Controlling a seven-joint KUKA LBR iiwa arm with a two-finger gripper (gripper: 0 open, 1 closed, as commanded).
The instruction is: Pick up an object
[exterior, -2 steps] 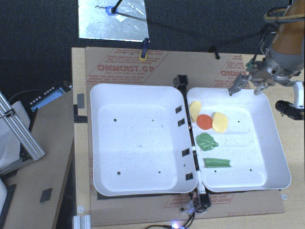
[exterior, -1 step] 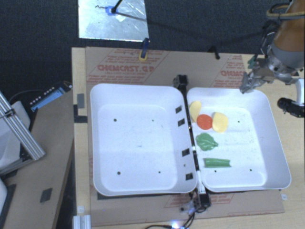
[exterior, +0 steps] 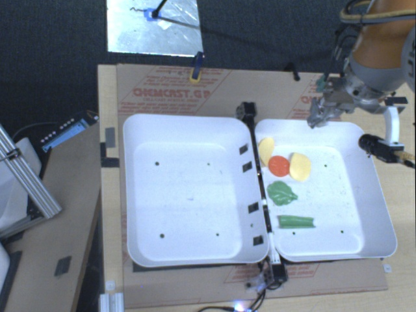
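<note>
The right bin (exterior: 364, 194) holds several small objects near its left wall: a pale yellow piece (exterior: 266, 149), a red-orange round one (exterior: 279, 166), a second yellow piece (exterior: 300, 166), a green leafy piece (exterior: 281, 192) and a flat green strip (exterior: 296, 221). My gripper (exterior: 318, 118) hangs over the bin's far rim, up and to the right of the objects, well apart from them. Nothing shows between its fingertips.
The left bin (exterior: 188, 187) lies beside the right one, joined by a black hinge strip (exterior: 259, 187). A shiny metal sheet (exterior: 155, 17) lies at the back. Black fittings (exterior: 380, 147) stick in at the right bin's far right rim.
</note>
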